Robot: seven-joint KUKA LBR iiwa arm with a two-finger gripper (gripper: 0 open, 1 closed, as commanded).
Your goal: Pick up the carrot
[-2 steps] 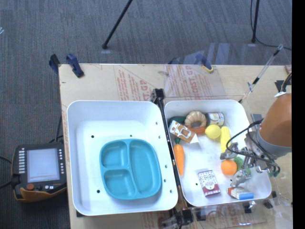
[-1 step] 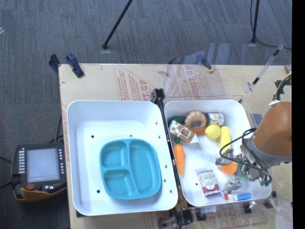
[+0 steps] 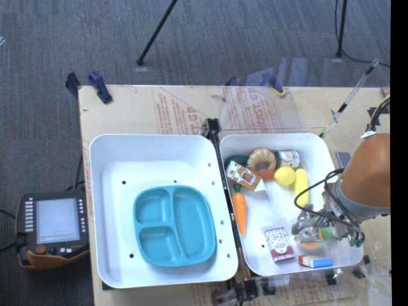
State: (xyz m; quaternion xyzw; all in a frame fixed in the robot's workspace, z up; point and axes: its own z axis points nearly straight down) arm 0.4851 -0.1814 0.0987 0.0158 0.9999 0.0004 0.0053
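Tapering orange carrot (image 3: 239, 212), smooth-skinned.

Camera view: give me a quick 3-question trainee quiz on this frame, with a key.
1. True or false: the carrot lies in the right bin.
2. What sits in the left bin? A) blue divided plate B) banana C) bagel
3. Against which wall of its bin does the carrot lie?

Key:
1. True.
2. A, the blue divided plate.
3. The left wall, next to the other bin; the gripper is across the bin, near its right side.
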